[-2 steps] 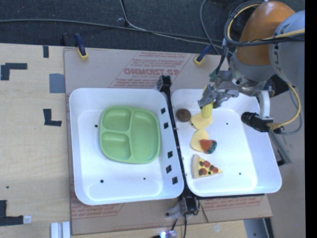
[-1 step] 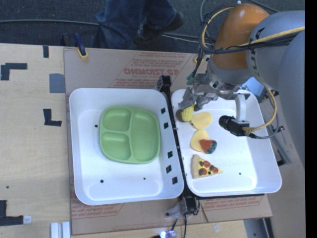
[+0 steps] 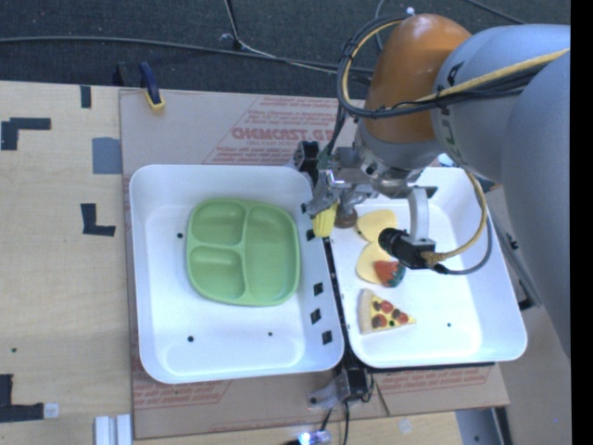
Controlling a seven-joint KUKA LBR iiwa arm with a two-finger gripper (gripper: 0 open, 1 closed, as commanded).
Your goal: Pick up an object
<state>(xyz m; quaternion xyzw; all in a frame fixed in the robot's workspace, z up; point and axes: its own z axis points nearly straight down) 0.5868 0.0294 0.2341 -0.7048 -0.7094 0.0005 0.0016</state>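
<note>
My gripper (image 3: 332,208) hangs over the left edge of the right bin (image 3: 482,327), just beside the divider between the two bins. A small yellow piece (image 3: 323,222) shows right under it, and a brown bit (image 3: 346,217) sits beside that; whether either is held cannot be made out. Just right of the gripper lies a flat yellow piece (image 3: 377,222). Below it is a second yellow piece (image 3: 371,269) with a small red and teal item (image 3: 388,273) on it. A toy pizza slice (image 3: 382,311) lies nearer the front.
A green divided plate (image 3: 244,251) lies in the left bin (image 3: 162,341). The arm's orange band (image 3: 412,72) and grey body cover the right bin's far right corner. A black cable connector (image 3: 408,246) hangs over the yellow pieces.
</note>
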